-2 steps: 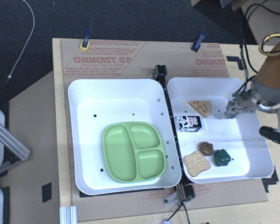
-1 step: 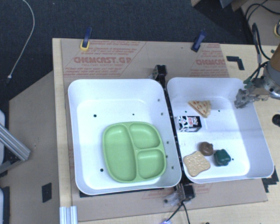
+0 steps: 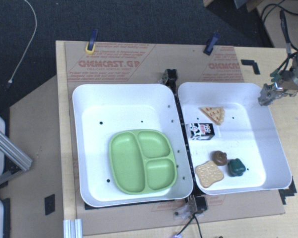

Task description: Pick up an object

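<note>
5 small objects lie in the right bin (image 3: 268,133), none held by the gripper (image 3: 266,94).
A toast slice (image 3: 209,173) touches a brown piece (image 3: 219,157) beside a green block (image 3: 236,167); a black-and-white carton (image 3: 201,130) sits below a wedge (image 3: 212,114). The gripper sits at the bin's far right rim, its finger state I cannot tell. A green divided plate (image 3: 142,160) fills the left bin (image 3: 89,113).

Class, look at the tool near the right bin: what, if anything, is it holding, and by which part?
Nothing is held. The tool sits at the right bin's far right rim, apart from the items lying in that bin.
</note>
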